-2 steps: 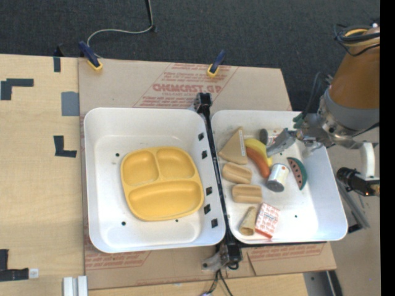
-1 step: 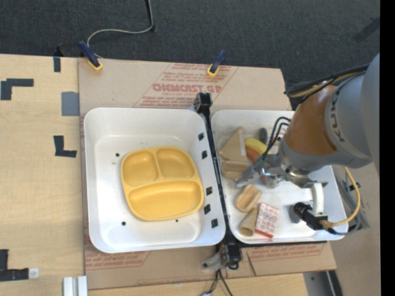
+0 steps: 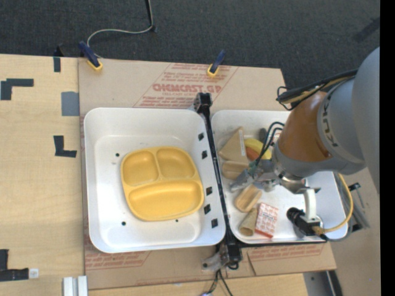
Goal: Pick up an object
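Bright, even light is falling from overhead, washing the two shallow white plastic bins [image 3: 99, 165] close to pure white. The sectioned yellow plastic tray [image 3: 162, 184] is throwing only a thin, soft shadow toward five o'clock. The large grey robot arm with its orange band [image 3: 336, 128] is looming slightly soft at three o'clock (it is nearest the lens). The dark carpet [image 3: 247, 17] at twelve o'clock is showing grain, and fine detail is looking mildly blurred throughout.

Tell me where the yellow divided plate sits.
The yellow divided plate lies in the middle of the left bin, across the divider from the cluttered right bin.
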`<state>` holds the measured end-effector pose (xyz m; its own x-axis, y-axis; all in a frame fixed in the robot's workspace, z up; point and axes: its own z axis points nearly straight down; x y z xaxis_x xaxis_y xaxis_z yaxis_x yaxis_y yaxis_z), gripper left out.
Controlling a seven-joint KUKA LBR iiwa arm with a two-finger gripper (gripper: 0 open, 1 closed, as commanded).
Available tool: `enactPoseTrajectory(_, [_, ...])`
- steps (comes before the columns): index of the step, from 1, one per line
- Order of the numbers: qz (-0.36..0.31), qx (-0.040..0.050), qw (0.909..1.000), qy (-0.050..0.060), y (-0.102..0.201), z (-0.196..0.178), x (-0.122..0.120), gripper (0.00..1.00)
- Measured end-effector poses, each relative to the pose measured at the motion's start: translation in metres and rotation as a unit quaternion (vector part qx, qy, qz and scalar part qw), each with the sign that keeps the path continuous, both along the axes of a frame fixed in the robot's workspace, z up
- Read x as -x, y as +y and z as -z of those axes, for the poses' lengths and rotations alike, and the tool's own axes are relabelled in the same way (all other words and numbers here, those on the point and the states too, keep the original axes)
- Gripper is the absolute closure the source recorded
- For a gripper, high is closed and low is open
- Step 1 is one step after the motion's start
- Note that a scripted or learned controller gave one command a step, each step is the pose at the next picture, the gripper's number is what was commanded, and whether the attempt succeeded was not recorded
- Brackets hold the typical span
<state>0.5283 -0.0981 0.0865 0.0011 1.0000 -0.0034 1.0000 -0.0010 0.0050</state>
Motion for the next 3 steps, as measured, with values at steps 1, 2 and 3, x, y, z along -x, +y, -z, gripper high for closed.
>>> enactPoseTrajectory(1, [-0.001,-0.0004,1.0,-0.001,0.004,0.0,0.024,0.0])
enactPoseTrajectory(2, [0.0,-0.0004,1.0,-0.001,0.004,-0.009,0.024,1.0])
enactPoseTrajectory(3, [-0.002,-0.0023,1.0,0.003,0.076,-0.098,0.044,1.0])
